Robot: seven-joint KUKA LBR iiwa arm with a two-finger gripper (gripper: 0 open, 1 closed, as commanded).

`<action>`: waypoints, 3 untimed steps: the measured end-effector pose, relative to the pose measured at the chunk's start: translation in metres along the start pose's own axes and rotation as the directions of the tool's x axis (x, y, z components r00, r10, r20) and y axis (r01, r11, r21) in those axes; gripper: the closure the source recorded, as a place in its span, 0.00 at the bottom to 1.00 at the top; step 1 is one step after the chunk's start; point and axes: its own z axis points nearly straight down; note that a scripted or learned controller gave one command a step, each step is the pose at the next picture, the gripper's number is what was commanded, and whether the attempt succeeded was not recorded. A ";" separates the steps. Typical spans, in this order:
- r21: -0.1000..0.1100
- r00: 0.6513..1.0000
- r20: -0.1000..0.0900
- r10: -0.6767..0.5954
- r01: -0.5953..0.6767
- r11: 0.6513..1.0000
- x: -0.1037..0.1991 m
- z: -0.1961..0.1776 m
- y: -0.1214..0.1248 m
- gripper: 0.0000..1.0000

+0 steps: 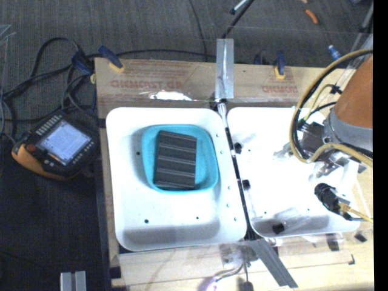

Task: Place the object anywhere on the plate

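Dark grey carpet surrounds a wooden bench [182, 77] where two shallow white bins sit side by side, their inner rims meeting under a strip of metal. On the carpet to the left lies a handheld control pendant [56, 147] with a lit screen, its black cable looping up toward the bench corner. Within the left bin [127, 220] rests a light blue plate [208, 162], roughly square with rounded corners, set in the upper half of the bin. A dark grey ribbed block [176, 159] lies flat on that plate, near its middle and turned slightly off square, its ridges running across it; it touches nothing else. Over the far side of the right bin [267, 162] hangs the grey arm, its orange band [364, 96] at the edge of the view and yellow and black cables curling around the wrist. The gripper [330, 174] sits low over that bin's right side, well apart from the block; whether it is open or closed I cannot tell from this angle.
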 end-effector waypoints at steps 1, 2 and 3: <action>0.003 0.996 0.000 0.088 -0.088 0.996 -0.003 0.145 -0.003 0.00; 0.000 0.967 -0.001 -0.256 0.256 0.967 -0.049 0.062 0.022 0.00; 0.003 0.996 0.000 0.085 -0.085 0.996 0.039 0.082 -0.024 0.00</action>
